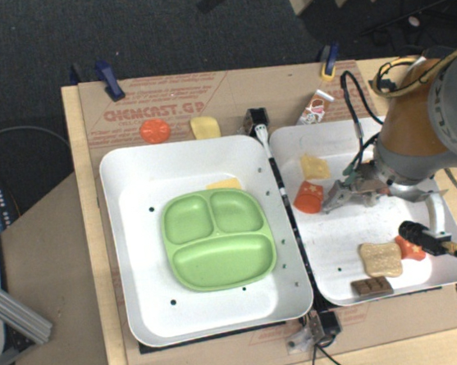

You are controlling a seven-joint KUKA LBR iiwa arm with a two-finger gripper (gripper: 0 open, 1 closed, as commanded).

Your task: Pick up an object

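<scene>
My gripper (334, 196) is low in the right bin (340, 279), near its left wall, pointing left. A red-orange object (307, 199) lies just off its tip, touching or nearly touching it. A pale yellow piece (314, 166) lies just behind that. Toward the bin's front lie a slice of toast (381, 259), a brown chocolate bar (371, 286) and a small red piece (412, 250) that the arm's hardware partly hides. Nothing shows as held.
The left bin (131, 198) holds a green divided plate (217, 238), with a yellow slice (224, 185) behind it. Behind the bins, an orange object (154, 130), a yellow block (204, 127), a black object (256, 119) and a small packet (315, 108) lie on the board.
</scene>
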